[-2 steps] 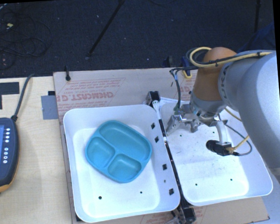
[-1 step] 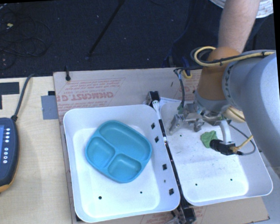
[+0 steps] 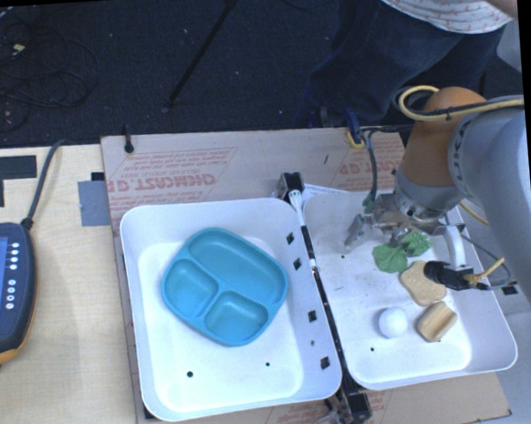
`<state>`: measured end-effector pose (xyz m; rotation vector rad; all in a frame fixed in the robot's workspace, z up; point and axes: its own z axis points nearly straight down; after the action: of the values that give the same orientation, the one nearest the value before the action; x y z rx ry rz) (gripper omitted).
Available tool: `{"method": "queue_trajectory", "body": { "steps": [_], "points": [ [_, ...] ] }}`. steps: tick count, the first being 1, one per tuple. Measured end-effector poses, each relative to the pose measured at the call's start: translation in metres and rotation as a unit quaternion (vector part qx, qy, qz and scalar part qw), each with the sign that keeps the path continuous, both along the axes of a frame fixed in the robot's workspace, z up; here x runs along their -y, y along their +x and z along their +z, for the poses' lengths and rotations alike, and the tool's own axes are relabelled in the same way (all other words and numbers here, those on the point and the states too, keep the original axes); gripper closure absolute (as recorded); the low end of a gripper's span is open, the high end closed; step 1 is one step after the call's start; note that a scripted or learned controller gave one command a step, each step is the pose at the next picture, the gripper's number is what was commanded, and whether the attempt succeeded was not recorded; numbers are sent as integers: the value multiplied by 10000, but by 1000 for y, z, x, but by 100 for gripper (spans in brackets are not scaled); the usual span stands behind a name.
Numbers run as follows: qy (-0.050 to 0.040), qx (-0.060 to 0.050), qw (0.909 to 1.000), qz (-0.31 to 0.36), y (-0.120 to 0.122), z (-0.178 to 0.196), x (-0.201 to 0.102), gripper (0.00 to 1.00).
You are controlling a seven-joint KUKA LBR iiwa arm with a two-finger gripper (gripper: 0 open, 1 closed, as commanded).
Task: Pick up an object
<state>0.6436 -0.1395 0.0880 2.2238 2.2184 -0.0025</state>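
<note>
Four items lie in right bin; gripper hovers at green leaf, grasp state unclear; approach step; next move: descend, close on leaf.

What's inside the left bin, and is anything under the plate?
The left bin holds a blue divided plate, its three compartments bare. Whatever lies beneath the plate is covered.

The bench is pale wood. A cardboard sheet with red print lies on it, bearing two white bins side by side: the left bin and the right bin, touching along a black divider. At the bench's left edge rests a tablet, its cable running back, near black marks.
</note>
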Motion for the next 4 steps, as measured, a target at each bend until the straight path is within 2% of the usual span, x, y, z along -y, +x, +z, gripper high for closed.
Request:
{"method": "queue_trajectory", "body": {
  "steps": [1,2,3,4],
  "points": [
    [7,-14,10000,1,-33,0,31,0],
    [3,-4,10000,-11,-116,1,70,0],
    [8,24,10000,-21,-112,13,70,100],
    [10,19,10000,-23,-112,12,70,0]
  ]
}}
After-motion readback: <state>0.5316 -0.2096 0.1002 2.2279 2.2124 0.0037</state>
